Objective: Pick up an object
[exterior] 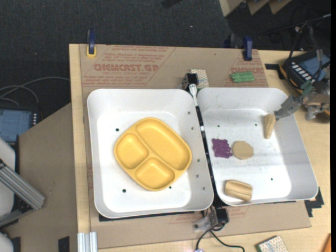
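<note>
The right bin holds several small objects. A purple bunch of grapes lies next to a round tan disc. A tan bread roll rests near the bin's front edge. A pale, cone-like piece lies toward the back right. My gripper reaches in low from the right edge. Its grey tip is just above and to the right of the cone-like piece, and nothing is visibly held.
The left bin bears a yellow divided plate. A green item lies on the cardboard behind the right bin. Blue clamps stand at the board's back edge. Cables and a connector sit between the bins.
</note>
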Action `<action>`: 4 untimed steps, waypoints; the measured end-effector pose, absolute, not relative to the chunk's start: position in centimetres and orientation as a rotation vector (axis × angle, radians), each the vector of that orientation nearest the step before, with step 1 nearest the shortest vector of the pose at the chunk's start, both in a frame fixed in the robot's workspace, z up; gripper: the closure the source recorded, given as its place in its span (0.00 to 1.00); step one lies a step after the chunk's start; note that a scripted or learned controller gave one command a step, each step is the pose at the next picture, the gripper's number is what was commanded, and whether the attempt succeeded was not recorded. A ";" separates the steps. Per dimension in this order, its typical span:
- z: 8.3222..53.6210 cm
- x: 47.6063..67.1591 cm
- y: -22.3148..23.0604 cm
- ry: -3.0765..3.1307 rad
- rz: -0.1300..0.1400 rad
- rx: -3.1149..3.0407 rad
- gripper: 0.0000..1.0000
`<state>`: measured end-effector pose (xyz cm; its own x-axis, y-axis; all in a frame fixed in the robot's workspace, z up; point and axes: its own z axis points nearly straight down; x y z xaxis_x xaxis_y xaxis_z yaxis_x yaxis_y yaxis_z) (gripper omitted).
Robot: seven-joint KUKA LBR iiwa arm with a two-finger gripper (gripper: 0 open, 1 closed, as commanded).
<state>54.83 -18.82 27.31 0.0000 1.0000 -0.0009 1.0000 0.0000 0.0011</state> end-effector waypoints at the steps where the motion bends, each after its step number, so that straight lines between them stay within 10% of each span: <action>1: 7.9 59.4 -21.2 2.227 0.001 2.224 0.00; 2: 8.4 66.4 -21.7 2.243 0.004 2.234 0.00; 3: 8.6 64.3 -21.8 2.230 0.012 2.220 0.00; 4: 9.7 64.4 -22.1 2.225 0.006 2.214 1.00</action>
<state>64.40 -22.05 9.69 -0.0050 1.0000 0.0011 1.0000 0.0050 0.0045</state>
